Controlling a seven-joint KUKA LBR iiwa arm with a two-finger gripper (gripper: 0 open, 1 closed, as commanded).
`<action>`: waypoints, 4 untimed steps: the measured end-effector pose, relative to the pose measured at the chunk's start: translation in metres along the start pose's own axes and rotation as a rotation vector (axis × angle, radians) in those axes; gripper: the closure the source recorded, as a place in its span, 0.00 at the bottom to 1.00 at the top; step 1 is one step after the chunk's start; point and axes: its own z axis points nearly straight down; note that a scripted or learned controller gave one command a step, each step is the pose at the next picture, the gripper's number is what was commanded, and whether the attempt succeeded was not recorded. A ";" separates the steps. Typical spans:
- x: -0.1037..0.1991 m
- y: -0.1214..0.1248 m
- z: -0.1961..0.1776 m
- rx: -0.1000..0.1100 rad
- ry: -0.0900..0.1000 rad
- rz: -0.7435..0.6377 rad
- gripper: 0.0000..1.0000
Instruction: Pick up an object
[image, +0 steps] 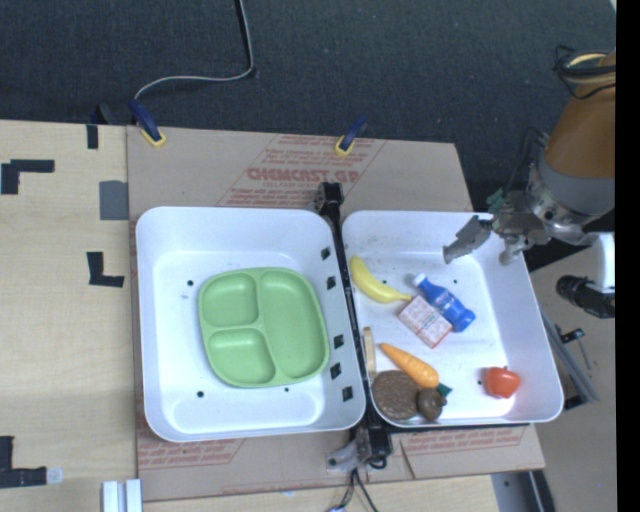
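The grey two-finger gripper hangs over the far right corner of the right-hand shallow white bin, its fingers spread wide with nothing between them. Below it lie a curved yellow plastic banana, a blue bottle with a white cap, a small pink-and-white box, an orange carrot, a round brown cookie and a red tomato-like fruit. The left bin holds a green three-compartment plate.

On the desk, the left bin holds a divided plate; the right bin holds a banana, bottle, carrot and tomato.
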 end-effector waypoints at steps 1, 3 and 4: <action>-0.005 0.029 0.118 0.003 0.000 0.001 0.00; 0.011 0.017 0.158 -0.009 0.002 0.001 1.00; 0.087 -0.011 0.073 -0.001 0.000 -0.001 1.00</action>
